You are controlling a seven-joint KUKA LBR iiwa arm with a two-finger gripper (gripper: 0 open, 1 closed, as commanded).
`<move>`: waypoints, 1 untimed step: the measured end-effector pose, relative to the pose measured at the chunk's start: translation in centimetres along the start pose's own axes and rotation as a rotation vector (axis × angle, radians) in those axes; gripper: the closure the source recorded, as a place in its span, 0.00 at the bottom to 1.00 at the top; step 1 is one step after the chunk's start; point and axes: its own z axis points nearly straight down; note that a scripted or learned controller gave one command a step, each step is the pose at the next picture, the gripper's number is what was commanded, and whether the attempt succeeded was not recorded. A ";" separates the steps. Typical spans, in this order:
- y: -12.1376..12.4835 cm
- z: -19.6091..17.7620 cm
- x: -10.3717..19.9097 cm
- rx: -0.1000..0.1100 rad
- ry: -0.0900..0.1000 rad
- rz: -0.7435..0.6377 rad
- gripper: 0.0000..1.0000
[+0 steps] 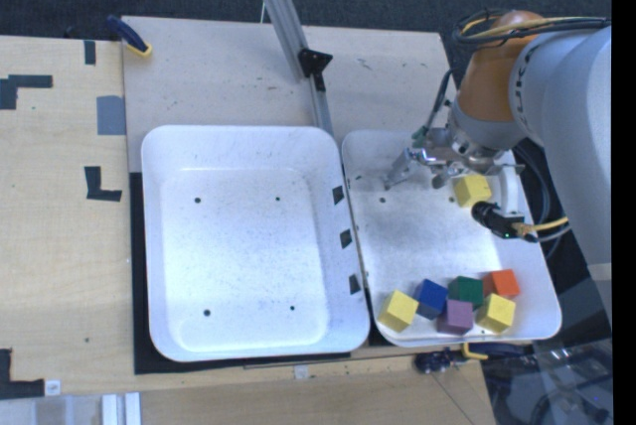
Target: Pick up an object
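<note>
Six small coloured cubes (452, 303) sat clustered low in the right white bin (397, 214); my claw (459, 177) half-hid a yellow cube (472, 189), grip unclear.

a robotics lab, by the look of it: a plywood bench (229, 85) with two white bins (248, 244) on a black mat, tape marks at the frame's left, a slanted aluminium rail (283, 6) at top centre, dark carpet beyond, and a grey industrial arm (556, 85) at right.
</note>
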 end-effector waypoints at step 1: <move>-0.1 2.1 0.1 -0.001 -0.001 0.000 0.00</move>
